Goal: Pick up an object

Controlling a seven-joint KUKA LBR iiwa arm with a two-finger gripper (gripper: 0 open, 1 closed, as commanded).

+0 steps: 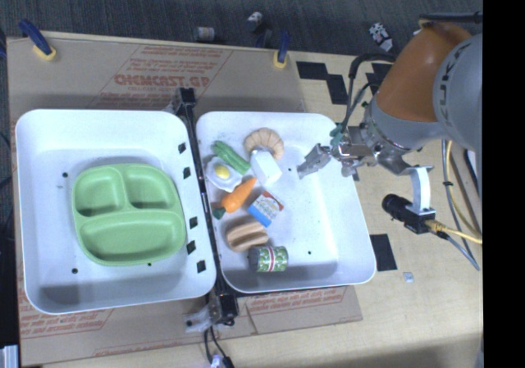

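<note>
Over the right bin's (349, 227) two o'clock corner, the metal end effector (314, 161) is hanging with nothing between its fingers; whether they are apart or together I cannot tell. At nine o'clock from it, the toys are lying clustered: a curved tan croissant (264, 142), a white block (265, 167), a green pickle (230, 156), a tapered orange carrot (239, 196), a hot dog (246, 233) and a round green can (269, 258). A glossy green divided plate (128, 212) is sitting in the left bin (41, 137).

The green divided tray (129, 213) is looking like smooth matt plastic; the white bins (43, 194) are showing glossy plastic over printed cardboard (164, 75).
</note>
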